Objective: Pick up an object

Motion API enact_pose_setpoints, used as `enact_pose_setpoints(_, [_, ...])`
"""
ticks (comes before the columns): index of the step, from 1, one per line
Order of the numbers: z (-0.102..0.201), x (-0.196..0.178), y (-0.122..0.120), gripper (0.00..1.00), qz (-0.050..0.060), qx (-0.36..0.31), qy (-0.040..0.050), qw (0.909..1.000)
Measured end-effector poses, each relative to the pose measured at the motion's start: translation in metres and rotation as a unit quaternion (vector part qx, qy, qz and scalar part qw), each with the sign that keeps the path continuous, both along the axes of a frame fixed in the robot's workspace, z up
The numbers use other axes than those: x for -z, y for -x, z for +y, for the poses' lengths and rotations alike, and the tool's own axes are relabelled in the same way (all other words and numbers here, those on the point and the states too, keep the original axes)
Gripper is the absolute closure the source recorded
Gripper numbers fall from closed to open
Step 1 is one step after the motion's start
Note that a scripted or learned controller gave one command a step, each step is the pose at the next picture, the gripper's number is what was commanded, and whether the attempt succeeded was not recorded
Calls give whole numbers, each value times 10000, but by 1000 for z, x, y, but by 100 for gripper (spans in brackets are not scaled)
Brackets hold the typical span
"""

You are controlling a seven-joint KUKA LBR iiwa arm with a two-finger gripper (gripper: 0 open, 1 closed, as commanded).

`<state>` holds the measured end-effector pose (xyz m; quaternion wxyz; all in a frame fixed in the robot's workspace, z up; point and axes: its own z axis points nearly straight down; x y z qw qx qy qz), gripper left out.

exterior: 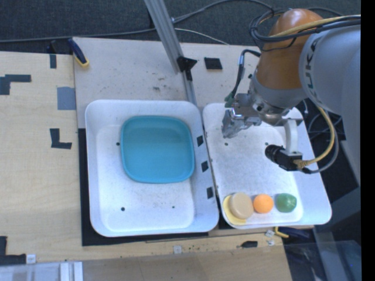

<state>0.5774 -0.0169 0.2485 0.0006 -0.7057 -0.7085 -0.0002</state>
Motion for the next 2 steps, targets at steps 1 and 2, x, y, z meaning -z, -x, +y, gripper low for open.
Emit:
enact_pose_setpoints(1, [51,12,18,100,4,2,2,10000])
enact_pose_setpoints(2, [94,16,16,100,4,4,3,10000])
